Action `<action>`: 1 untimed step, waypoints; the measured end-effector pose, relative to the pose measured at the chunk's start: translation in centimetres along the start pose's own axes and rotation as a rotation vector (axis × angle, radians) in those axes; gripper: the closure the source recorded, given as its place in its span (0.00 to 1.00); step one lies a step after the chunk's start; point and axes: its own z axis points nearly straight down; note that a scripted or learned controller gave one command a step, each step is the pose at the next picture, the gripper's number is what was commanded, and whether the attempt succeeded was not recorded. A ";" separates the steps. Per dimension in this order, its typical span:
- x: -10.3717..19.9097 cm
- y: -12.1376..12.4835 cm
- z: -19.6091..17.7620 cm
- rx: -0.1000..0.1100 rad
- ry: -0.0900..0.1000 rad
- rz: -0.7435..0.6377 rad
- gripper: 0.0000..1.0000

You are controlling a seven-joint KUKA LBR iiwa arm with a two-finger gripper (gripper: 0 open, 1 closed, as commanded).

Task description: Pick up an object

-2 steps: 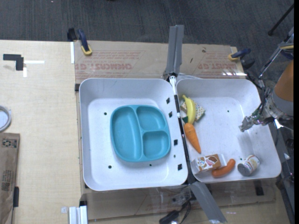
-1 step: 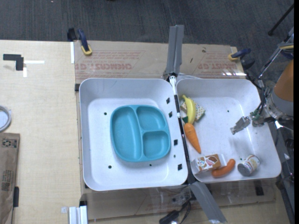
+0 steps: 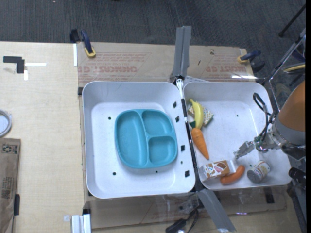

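- Claw (image 3: 244, 148) in camera view: low over the right shallow white bin (image 3: 233, 106), at the end of the grey arm with orange band (image 3: 296, 113) coming in from the right. Can't tell whether it is spread or pressed together; nothing visibly pinched.
- Candidates in that bin: small grey tin can (image 3: 258, 172) just below-right of the claw, red sausage (image 3: 232, 176) touching the small brown-and-white carton (image 3: 216, 169), orange carrot (image 3: 199, 142) mid-left, yellow banana (image 3: 196, 112) lying on a pale wedge (image 3: 206, 115) near the divider.
- Left white bin (image 3: 97, 130) on the surface carries a turquoise compartment plate (image 3: 146, 138); poor target, too flat.
- Judgement: the can is nearest but round and close to the wall, so it may roll. Carrot is isolated; straddle across its narrow axis, descend fully, then close.
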 end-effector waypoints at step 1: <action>-1.0 -1.6 -0.1 -0.003 0.008 0.243 0.00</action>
